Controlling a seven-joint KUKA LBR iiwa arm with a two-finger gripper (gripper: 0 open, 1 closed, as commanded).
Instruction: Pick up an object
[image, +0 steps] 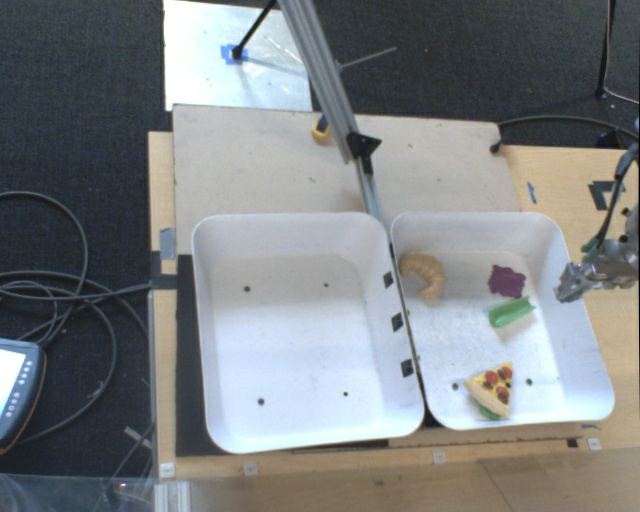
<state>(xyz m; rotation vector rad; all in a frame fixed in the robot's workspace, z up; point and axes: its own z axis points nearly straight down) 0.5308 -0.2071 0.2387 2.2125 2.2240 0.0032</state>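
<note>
Objects: you have four in the right bin (575, 300) — croissant (424, 275), purple piece (506, 281), green piece (511, 313), pizza slice (491, 388).
Gripper (572, 284): you see it at the right bin's right rim, clear of all four.
Fingers: you cannot tell their state.
Left bin (205, 300): beside the right one.

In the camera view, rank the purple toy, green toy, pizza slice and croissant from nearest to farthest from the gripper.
From the gripper at the right bin's right rim:
1. Purple toy and green toy, just left of it; too close to call.
2. Pizza slice, toward the bin's front.
3. Croissant, at the bin's left side by the divider.
</note>
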